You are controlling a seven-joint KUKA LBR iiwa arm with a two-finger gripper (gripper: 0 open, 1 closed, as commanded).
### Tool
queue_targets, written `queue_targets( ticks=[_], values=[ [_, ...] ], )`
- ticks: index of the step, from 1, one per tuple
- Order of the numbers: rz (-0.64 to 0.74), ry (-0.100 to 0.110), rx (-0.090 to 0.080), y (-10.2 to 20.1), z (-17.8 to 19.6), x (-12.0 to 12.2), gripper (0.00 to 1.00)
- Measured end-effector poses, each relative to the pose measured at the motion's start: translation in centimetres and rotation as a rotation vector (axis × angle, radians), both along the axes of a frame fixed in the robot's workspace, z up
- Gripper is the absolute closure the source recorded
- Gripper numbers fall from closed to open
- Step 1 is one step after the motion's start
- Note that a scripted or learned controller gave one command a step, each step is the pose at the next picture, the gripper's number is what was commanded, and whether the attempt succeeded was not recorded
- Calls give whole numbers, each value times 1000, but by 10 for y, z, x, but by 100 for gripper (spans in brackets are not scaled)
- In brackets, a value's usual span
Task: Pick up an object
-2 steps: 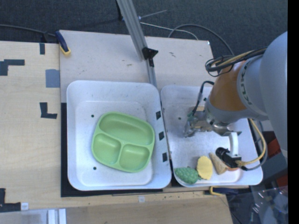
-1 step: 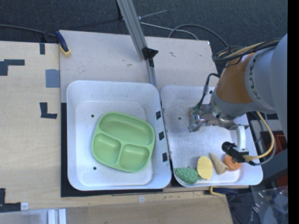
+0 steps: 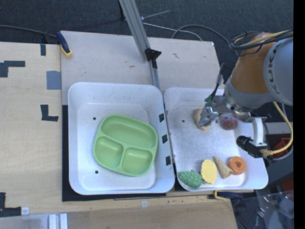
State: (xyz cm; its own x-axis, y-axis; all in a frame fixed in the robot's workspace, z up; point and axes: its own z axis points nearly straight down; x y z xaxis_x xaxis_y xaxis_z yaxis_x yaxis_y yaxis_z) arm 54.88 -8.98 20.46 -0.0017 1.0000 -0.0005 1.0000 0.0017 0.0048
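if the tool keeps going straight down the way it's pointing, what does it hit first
Most likely the tan food piece in the right bin. The tool sits right over it, pointing down at the bin. Depth is hard to judge from above, so it may already be touching.

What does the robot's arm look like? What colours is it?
The arm is big and round, grey with a wide orange band above the wrist. White letters run down its grey side. Black cables loop over the top of it, and a yellow cable curls by its lower right. Its gripper is small, silvery metal.
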Motion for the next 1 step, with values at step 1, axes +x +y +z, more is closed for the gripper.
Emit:
queue_targets(
  ticks=[1],
  values=[
    [1,-1,-1,2,63,2,100]
  ],
)
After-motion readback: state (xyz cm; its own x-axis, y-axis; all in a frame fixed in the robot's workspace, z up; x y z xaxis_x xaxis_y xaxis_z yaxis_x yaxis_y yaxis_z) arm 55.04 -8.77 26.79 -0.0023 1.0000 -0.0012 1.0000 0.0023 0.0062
